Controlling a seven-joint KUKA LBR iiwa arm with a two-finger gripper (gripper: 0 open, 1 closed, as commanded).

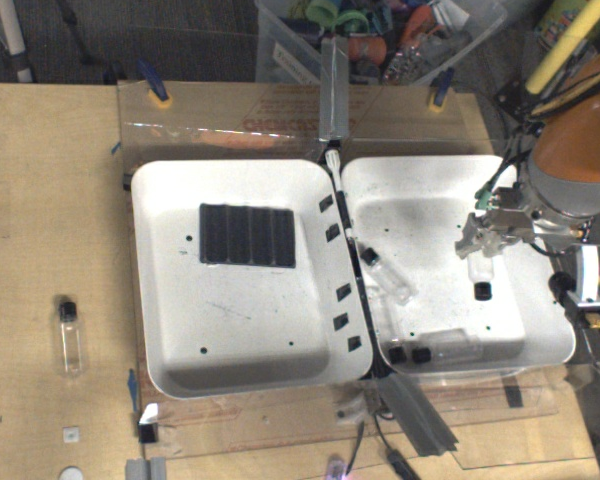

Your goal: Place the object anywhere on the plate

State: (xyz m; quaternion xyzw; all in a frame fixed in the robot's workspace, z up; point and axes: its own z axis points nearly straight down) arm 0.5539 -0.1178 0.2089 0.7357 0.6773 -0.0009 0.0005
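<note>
The hand (pixel 483 236) hovers over the right shallow white bin (pixel 540 343); whether it is spread or pinching, I cannot tell. Left of and below it lies a clear glass vial with a black cap (pixel 380 270). The dark ribbed rectangular plate (pixel 247 235) sits far to its left.

Pale matt wooden bench (pixel 50 168). Two smooth, glossy white plastic bins, the right bin (pixel 435 183) beneath the metallic grey gripper (pixel 492 240), the left bin (pixel 170 318) well left of it. Matt black ribbed rectangular plate (pixel 247 235) further left. Clear glossy vial (pixel 385 276) lower left of gripper.
</note>
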